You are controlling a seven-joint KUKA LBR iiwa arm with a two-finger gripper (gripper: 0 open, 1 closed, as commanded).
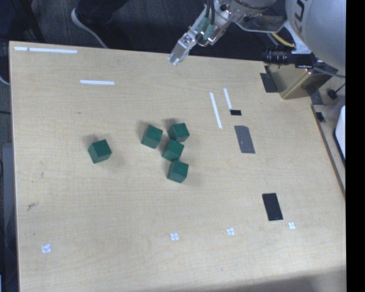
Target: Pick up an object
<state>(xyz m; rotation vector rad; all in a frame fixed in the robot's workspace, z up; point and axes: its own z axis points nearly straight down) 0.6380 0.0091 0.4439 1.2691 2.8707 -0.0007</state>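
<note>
A: So, which step is running?

B: Approach, I'd say. Gripper [181, 52] is hanging high over the far edge of the wooden board [79, 212], nothing between its fingers. Can't tell if it's open or closed from this angle.

A: Targets?

B: Counting five green blocks. Taking the middle block [173, 149] as landmark: one [179, 131] is sitting just beyond it, touching or nearly so; one [151, 136] just to its left; one [177, 171] just in front; one lone block [100, 151] well apart to the left.

A: Next move?

B: Probably coming toward the camera and dropping down. The lone block is looking easiest; the cluster is leaving little finger room.

A: Anything else?

B: Three dark tape patches and four white strips.
</note>
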